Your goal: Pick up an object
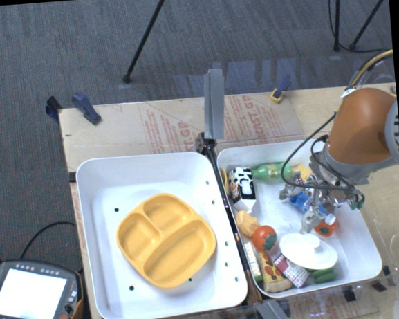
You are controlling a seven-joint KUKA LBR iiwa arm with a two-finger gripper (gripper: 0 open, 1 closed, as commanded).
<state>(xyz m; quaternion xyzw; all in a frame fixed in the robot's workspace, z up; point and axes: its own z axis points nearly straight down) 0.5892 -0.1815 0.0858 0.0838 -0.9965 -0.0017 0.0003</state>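
Note:
My gripper hangs over the right-hand part of the right bin, fingers pointing down and slightly apart, with nothing seen between them. A small red-orange object lies just below the fingertips. A blue object sits just left of the wrist. A white round lid or bowl lies in front of the gripper. A red tomato-like ball, a yellow block, a green bottle and a black-and-white item lie further left.
The left bin holds a yellow divided plate. A wrapped snack packet and a green item lie by the right bin's front wall. A grey upright post stands behind the bins' shared divider. A teach pendant sits at lower left.

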